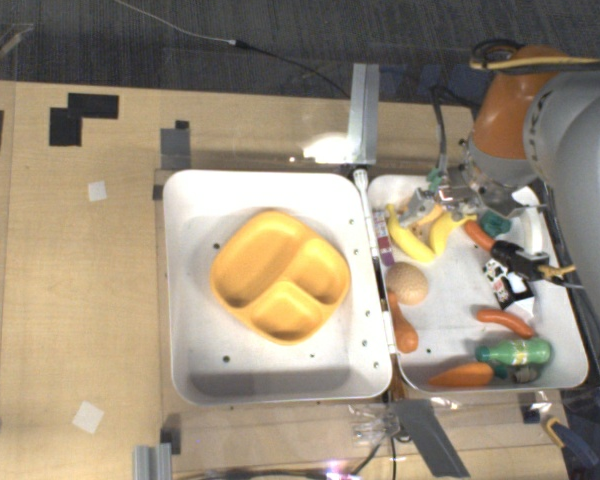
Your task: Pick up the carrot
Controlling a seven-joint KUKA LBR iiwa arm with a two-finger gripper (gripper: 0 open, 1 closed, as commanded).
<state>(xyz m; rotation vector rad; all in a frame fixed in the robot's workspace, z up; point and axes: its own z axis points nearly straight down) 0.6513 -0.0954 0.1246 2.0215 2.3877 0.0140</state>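
The carrot (461,374), as I judge it, is the orange tapered piece lying flat against the near wall of the right bin (578,368). Its thick end lies just beside a green bottle (514,352), which is on its side. Nothing grips or covers the carrot, and the bin floor on its far side is bare.

Other orange pieces could be mistaken for it: a stubby one (404,334) along the bin's left wall, a red-orange one (504,318) just beyond the bottle, and one with a green end (479,234) at the far end of the bin. A tan ball (408,283) sits beyond the stubby piece, with a bunch of bananas (421,234) beyond that.

The gripper (448,194) hangs over the far end of the right bin, above the bananas and well apart from the carrot. I cannot tell whether the claw is apart or together.

The left bin (180,268) holds a yellow divided plate (280,273).

The pick looks barely begun. The reach to the near wall, the descent, the grasp and the lift are all left to do.
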